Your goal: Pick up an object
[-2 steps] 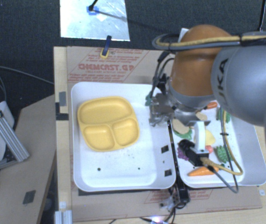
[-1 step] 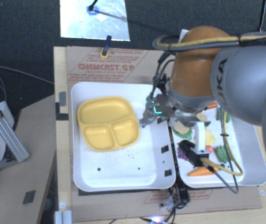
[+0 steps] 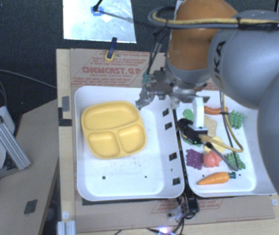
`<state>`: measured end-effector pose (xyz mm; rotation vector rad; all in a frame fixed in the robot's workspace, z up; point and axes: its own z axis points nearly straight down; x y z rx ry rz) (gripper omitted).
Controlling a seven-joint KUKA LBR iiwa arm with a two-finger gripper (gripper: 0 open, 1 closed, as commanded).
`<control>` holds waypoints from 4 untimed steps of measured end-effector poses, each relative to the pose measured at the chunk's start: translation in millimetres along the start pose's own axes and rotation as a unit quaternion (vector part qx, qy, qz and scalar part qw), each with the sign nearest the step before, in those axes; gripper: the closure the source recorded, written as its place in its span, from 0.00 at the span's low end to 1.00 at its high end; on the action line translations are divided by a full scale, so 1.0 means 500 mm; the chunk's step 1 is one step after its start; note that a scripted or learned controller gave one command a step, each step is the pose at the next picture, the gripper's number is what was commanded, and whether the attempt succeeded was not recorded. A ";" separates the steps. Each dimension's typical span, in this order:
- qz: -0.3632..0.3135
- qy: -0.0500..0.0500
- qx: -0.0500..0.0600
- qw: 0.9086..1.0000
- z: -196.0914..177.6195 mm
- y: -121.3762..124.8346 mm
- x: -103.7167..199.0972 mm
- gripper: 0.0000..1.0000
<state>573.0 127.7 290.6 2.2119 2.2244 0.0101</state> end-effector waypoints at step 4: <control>-0.003 0.000 0.002 1.000 0.064 0.131 0.122 1.00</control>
